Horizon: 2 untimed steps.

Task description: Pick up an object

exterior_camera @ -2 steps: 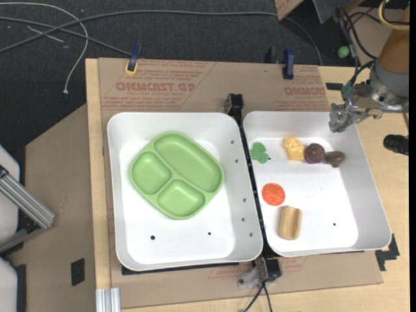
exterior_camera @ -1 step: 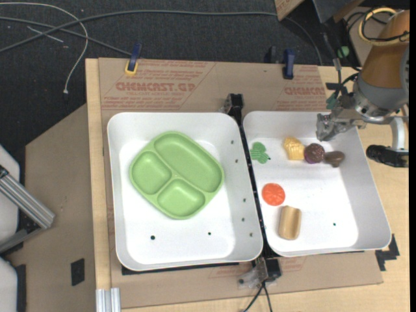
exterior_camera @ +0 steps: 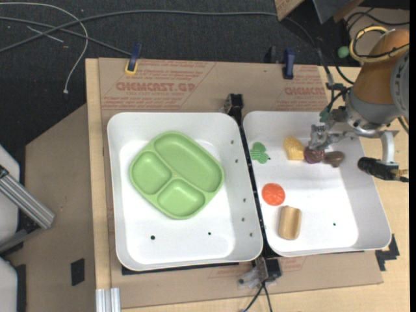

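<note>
Two shallow white bins sit side by side on the cardboard-covered tabletop (exterior_camera: 195,83): the left bin (exterior_camera: 123,142) carries one light green plastic plate with three compartments (exterior_camera: 176,174), and the right bin (exterior_camera: 364,220) carries five small things. These are one small green leaf-shaped piece (exterior_camera: 259,153) near the bin's left wall, one yellow wedge-like piece (exterior_camera: 294,149), one dark purplish-brown rounded lump (exterior_camera: 318,155) with a brownish part stretching to its right, one round orange-red piece (exterior_camera: 273,194) and one tan cylinder lying on its side (exterior_camera: 289,222) just below the orange-red one. Two clamps, one yellow-and-blue (exterior_camera: 134,58) and one blue (exterior_camera: 288,64), grip the far edge of the cardboard. The grey arm with its orange band (exterior_camera: 380,70) is cut off by the right edge, and its metal tool (exterior_camera: 318,137) hangs over the upper part of the right bin. The tool's tips are small and merge with the dark lump beneath them, so I cannot tell whether it is released or clenched, nor whether it touches anything. The purplish-brown lump lies directly under the tool tip, the yellow wedge just to its left, and the orange-red piece and tan cylinder well apart toward the near side.
</note>
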Each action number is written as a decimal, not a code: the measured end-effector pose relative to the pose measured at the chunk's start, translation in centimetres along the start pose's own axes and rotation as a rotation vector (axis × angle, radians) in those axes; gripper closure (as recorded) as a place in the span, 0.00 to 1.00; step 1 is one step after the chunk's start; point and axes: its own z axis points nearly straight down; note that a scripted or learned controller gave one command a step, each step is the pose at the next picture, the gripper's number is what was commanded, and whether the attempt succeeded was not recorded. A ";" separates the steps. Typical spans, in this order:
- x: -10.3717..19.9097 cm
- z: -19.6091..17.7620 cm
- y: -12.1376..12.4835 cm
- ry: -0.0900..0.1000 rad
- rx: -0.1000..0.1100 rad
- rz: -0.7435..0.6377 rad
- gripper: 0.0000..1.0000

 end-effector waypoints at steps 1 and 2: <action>0.0 -1.5 0.2 -0.003 -0.008 -0.002 1.00; 0.0 -8.1 0.6 -0.003 -0.002 -0.002 1.00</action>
